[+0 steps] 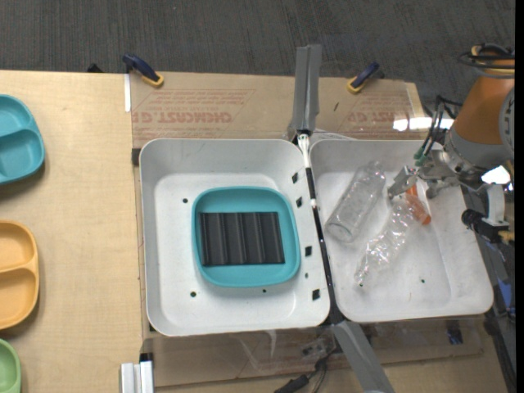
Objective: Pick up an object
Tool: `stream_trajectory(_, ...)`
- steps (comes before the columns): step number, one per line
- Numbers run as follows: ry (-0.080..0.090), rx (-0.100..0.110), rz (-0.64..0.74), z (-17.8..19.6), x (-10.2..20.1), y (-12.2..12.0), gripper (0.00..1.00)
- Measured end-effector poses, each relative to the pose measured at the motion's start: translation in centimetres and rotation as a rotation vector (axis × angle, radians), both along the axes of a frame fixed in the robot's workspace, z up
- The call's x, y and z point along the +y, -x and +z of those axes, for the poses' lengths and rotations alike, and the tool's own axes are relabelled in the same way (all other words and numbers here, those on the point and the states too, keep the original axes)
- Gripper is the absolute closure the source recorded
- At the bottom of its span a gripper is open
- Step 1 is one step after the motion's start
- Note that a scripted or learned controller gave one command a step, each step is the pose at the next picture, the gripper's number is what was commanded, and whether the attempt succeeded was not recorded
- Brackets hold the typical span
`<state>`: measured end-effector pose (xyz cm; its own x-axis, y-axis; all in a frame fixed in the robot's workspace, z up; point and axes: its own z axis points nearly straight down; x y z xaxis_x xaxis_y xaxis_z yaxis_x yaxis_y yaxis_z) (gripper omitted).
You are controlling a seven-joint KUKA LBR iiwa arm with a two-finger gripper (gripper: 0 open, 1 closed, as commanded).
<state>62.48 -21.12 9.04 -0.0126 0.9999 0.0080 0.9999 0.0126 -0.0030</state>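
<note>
A clear plastic bottle (356,201) lies on its side in the right bin (458,297), ribbed and see-through, tilted from upper right to lower left. Just beside it a crinkled strip of clear plastic wrap (386,244) runs down the bin floor, glinting where it folds, with a small orange piece (421,211) at its upper end. The gripper (413,182) sits low over that orange piece near the top of the wrap; whether the jaws are spread or pressed together I cannot tell from here, they blur into the shiny plastic. The grey arm with its orange band (483,109) reaches in from the right. In the left bin (155,219) rests a teal, rounded-square tray (246,237) with dark, ridged slats inside. Both bins are smooth white plastic, sitting on brown cardboard (213,109) clamped to the pale wooden worktop (74,178).
</note>
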Motion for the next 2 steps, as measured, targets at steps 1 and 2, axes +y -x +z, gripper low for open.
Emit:
stream_trajectory(1,0.005,-0.001,0.0,1.0,-0.2,0.0,1.0)
stream_trajectory(2,0.009,-0.004,0.015,8.8,5.8,-3.4,1.0)
